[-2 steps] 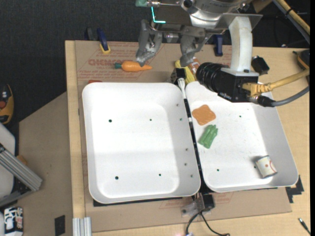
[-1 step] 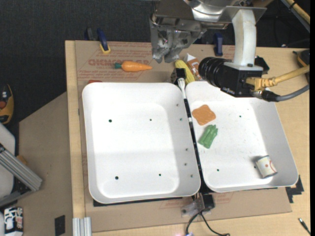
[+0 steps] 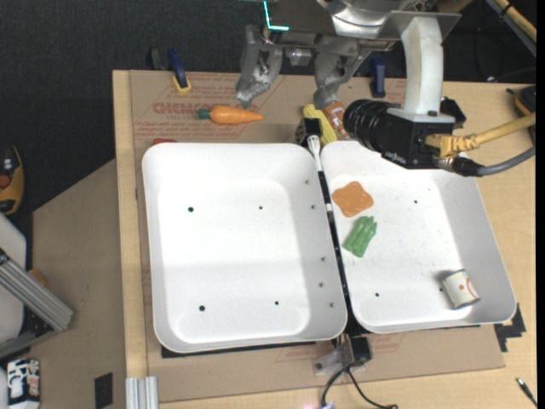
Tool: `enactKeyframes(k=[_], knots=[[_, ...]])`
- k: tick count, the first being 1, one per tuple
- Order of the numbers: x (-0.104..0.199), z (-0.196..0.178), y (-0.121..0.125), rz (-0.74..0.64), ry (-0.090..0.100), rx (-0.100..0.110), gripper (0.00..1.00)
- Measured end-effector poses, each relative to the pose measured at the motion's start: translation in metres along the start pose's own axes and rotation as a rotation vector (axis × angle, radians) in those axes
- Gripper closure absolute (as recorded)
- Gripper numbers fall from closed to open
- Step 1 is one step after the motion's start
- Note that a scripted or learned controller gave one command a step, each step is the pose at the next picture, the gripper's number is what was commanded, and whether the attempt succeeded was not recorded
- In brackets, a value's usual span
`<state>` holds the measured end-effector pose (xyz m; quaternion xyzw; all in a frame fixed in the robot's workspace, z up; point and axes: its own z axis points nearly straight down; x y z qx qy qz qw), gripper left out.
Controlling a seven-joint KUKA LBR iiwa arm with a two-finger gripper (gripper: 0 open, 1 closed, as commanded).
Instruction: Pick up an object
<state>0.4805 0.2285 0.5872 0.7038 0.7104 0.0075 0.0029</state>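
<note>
Orange plastic, light and stiff by my guess: the toy carrot (image 3: 232, 116) lies on the cardboard behind the left bin (image 3: 170, 254). My gripper (image 3: 298, 79) hangs above, fingers spread with nothing between them. I would pinch its thick middle, since the taper probably slips.

Two white bins (image 3: 230, 228), each marked with small dark dots. Right bin: an orange-brown flat piece (image 3: 352, 199), a green ridged piece (image 3: 360, 235), and a white cylinder (image 3: 460, 288) bearing a red mark. On the tan table (image 3: 145, 109), printed with faint red lettering: an orange carrot (image 3: 233, 116) with a green tip.
</note>
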Motion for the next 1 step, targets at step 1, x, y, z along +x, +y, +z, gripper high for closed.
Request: enactKeyframes(k=[1], knots=[[0.0008,-0.011,0.0005,-0.002,0.002,-0.004,1.0]])
